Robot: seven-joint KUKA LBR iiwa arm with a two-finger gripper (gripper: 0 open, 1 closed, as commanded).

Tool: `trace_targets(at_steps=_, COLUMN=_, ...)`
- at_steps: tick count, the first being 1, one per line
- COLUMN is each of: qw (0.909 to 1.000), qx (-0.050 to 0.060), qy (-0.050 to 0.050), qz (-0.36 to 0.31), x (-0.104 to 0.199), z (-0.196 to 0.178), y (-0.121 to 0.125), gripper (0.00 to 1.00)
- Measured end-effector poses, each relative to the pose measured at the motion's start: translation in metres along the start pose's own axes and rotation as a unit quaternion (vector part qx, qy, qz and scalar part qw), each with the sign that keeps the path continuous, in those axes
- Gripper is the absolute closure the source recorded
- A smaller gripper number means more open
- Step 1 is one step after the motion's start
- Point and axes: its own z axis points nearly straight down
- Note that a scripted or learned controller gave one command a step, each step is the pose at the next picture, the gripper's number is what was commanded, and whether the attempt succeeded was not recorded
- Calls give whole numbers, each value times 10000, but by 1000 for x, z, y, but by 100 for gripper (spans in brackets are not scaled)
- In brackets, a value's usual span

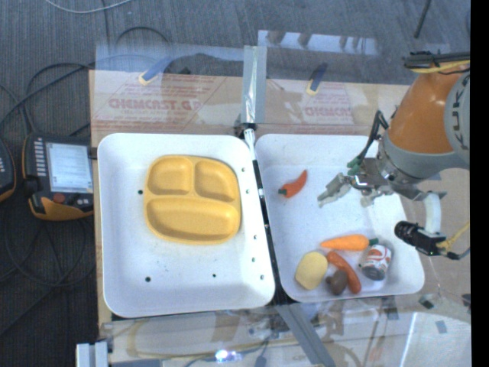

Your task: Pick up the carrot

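White plastic bins sit side by side: the left bin lies well beyond the gripper and carries a yellow compartment tray, while the right bin lies beneath it. Grey with an orange band, the arm hangs the gripper above bare floor, its fingers spread open and holding nothing. Just below it rests the carrot, lying flat at the top of a cluster with a potato and a can. Beyond the fingertips lies a small red chilli. The crowding probably calls for a descent from above.
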Motion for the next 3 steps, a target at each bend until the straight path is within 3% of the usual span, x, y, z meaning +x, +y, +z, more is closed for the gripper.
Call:
trace_targets(at_steps=1, qw=9948, qx=-3, qy=-1, qz=-1021, x=-33, z=74, y=-48, gripper=0)
trace_targets(at_steps=2, qw=9773, qx=-115, qy=-72, qz=-2116, x=-21, z=99, y=-54, gripper=0)
trace_targets(at_steps=3, qw=9772, qx=-122, qy=-57, qz=-2120, x=-19, z=91, y=-53, gripper=100)
